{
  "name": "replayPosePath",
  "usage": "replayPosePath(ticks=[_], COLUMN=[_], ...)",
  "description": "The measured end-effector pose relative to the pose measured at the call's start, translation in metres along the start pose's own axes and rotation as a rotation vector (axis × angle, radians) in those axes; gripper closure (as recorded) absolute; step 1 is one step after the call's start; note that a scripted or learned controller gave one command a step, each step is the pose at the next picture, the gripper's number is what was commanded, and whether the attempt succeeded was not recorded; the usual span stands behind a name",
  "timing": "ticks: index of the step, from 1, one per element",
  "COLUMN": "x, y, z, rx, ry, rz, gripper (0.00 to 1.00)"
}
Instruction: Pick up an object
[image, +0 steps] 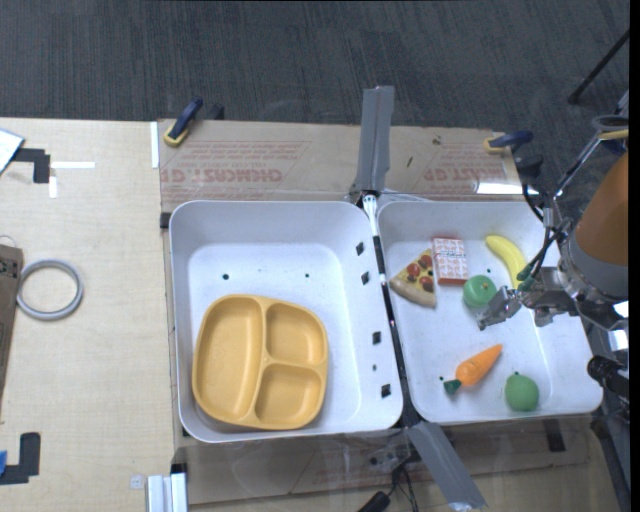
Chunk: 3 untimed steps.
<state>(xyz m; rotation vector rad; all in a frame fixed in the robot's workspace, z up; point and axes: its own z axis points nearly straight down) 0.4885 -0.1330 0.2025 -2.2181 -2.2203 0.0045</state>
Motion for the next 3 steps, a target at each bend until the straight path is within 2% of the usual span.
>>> replayPosePath(ticks=[1,2,3], x=[-0.009,-0.009,0.042], y=[-0.003,-0.002,0.084], z=[0.102,0.093,-0.017], rx=[-0.001,-0.002,-0.004], ry=[0.001,0.000,-0.002], rz=[-0.297,-0.295,-0.216], gripper=[0.00,1.00,1.00])
